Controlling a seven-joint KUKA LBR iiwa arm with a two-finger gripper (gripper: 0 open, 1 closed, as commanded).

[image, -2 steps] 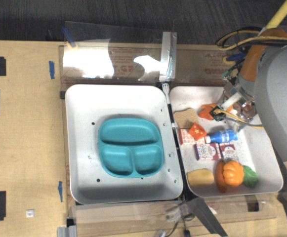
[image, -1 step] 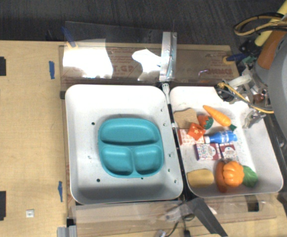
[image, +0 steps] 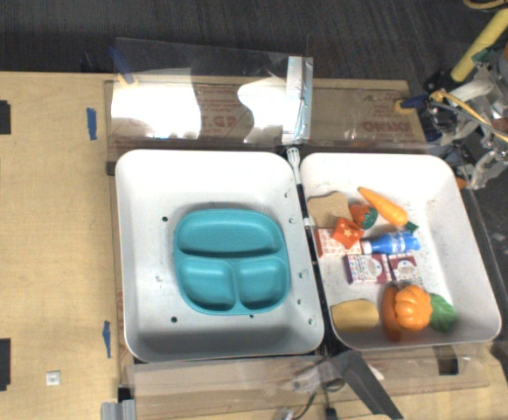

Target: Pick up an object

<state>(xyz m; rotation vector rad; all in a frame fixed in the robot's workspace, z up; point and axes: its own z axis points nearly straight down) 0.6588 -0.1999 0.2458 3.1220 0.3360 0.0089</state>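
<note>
The right white bin [image: 463,234] holds a pile of toy food. An orange carrot [image: 381,205] lies near its back, beside a brown bread slice [image: 328,208] and a small red box [image: 347,234]. A blue and white bottle [image: 392,244] lies over a white and red carton [image: 367,269]. An orange pumpkin [image: 407,309] sits at the front with a green piece [image: 442,313] on its right and a yellow lump [image: 355,314] on its left. My gripper [image: 483,166] hangs off the bin's back right corner, outside the rim and apart from every object.
The left white bin [image: 140,234] carries a teal divided plate [image: 231,259]. A clear plastic sheet [image: 210,103] stands behind both bins. Cables and the arm's wrist [image: 490,86] crowd the upper right. Bare wooden bench [image: 35,261] lies to the left.
</note>
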